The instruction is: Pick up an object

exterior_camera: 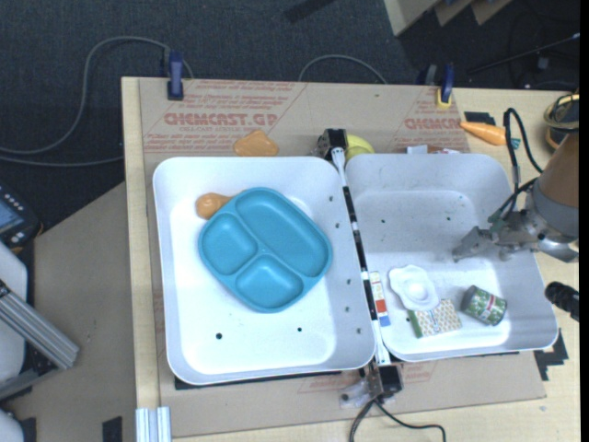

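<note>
Tool (479, 244) (fingers spread, gripping nothing) hovers over bare floor of right bin (433, 168), above green can (484, 305).

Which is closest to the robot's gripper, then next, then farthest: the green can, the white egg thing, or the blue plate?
From the gripper:
1. Green can, just below it in the right bin.
2. White egg thing, further left in that bin.
3. Blue plate, over in the left bin.

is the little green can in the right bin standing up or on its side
On its side. The green can lies tipped in the right bin, its side facing up and one round end toward the patterned packet.
</note>
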Action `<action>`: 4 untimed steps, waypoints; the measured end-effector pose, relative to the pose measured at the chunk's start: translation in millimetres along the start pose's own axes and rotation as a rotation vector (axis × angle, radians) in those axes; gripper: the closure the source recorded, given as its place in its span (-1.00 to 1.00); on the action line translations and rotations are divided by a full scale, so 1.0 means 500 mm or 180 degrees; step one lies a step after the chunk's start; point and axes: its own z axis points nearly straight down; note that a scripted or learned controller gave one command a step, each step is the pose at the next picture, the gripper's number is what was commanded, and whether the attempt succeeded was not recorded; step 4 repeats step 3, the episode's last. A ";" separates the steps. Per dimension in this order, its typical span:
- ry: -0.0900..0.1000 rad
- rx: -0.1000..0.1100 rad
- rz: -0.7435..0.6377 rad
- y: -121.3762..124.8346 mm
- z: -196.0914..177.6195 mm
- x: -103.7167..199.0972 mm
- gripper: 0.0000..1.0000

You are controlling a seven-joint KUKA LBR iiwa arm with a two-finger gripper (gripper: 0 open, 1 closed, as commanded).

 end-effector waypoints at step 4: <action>-0.0003 -0.0006 0.0008 -0.120 0.015 0.011 -1.00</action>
